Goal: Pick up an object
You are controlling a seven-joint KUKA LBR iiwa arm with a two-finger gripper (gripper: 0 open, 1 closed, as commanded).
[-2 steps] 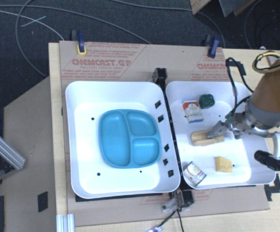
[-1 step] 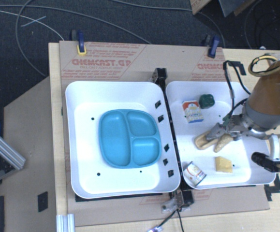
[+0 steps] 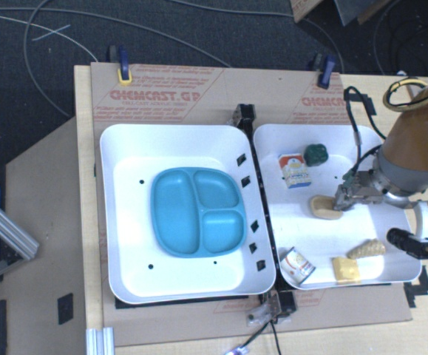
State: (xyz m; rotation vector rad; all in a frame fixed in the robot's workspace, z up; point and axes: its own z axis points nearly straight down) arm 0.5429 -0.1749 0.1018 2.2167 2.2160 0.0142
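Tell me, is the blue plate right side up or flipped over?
Right side up. The blue plate lies flat in the left bin, and its three hollow sections face the camera.

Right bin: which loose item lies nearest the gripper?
The tan oval piece, right beside the gripper; the green lump and small carton lie farther away.

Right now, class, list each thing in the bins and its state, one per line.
Blue divided plate: flat in the left bin.
Small carton: lying in the right bin.
Green piece: beside the carton.
Tan piece: at the hand.
Yellow block: resting near the front wall.
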